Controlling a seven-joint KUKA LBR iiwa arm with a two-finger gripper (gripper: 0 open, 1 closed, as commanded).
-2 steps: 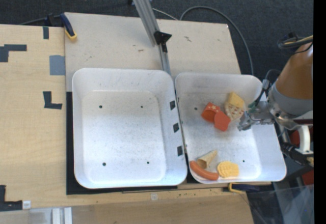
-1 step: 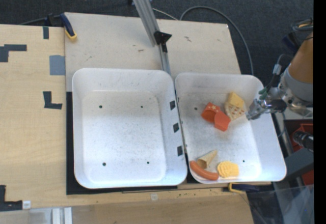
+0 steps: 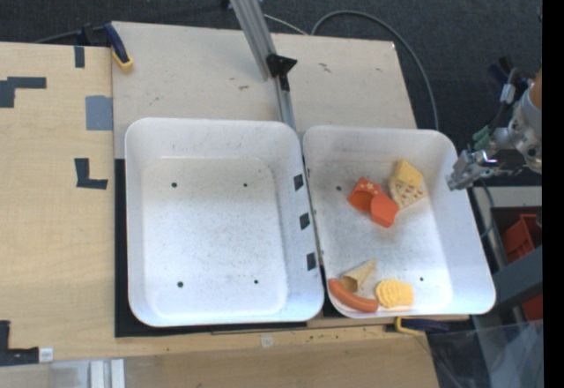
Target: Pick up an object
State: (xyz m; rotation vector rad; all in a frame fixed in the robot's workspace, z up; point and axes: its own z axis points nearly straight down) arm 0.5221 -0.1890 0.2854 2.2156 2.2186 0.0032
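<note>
At the right edge of the tabletop: the end effector [image 3: 464, 167] hovered just beside the right bin's [image 3: 458, 245] outer wall, above its rim, not over any item.
Grip state: too small and blurred to tell; nothing showed between its tips.
Progress: judged barely begun; no object lifted, and reach, descent and grasp were all left.
Right bin, middle: an orange-red piece [image 3: 374, 202] touched a tan wedge [image 3: 407, 183] toward the far right corner.
Right bin, near edge: a beige cone [image 3: 360, 274], a red sausage [image 3: 352, 296] and a yellow waffle [image 3: 394, 293] lay close together.
Left bin [image 3: 141, 201]: speckled white floor with four dark dots.
Likely target: the wedge or the orange-red piece, nearest the arm.
</note>
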